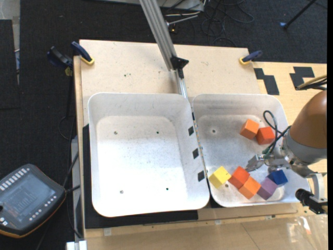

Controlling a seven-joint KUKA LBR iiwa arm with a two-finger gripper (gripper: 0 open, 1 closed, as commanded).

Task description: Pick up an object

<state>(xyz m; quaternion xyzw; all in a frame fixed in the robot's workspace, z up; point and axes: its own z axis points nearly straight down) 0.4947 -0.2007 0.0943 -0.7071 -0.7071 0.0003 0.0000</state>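
The right bin (229, 105) holds several small blocks. Two orange blocks (250, 128) (265, 135) sit side by side near its far right. Along the front lie a yellow block (220, 176), a red-orange block (240, 176), an orange block (250, 187), a purple block (267, 188) and a blue block (279, 177). My gripper (260, 162) reaches in from the right, low over the bin floor, just above the front cluster and left of the blue block. Nothing shows between its fingers.
The left bin (104, 108) stands beside the right one. A slanted metal pole (158, 27) crosses the back of the bench. Clamps (83, 53) (251, 57) sit at the bench's back corners. A teach pendant (26, 197) lies at front left.
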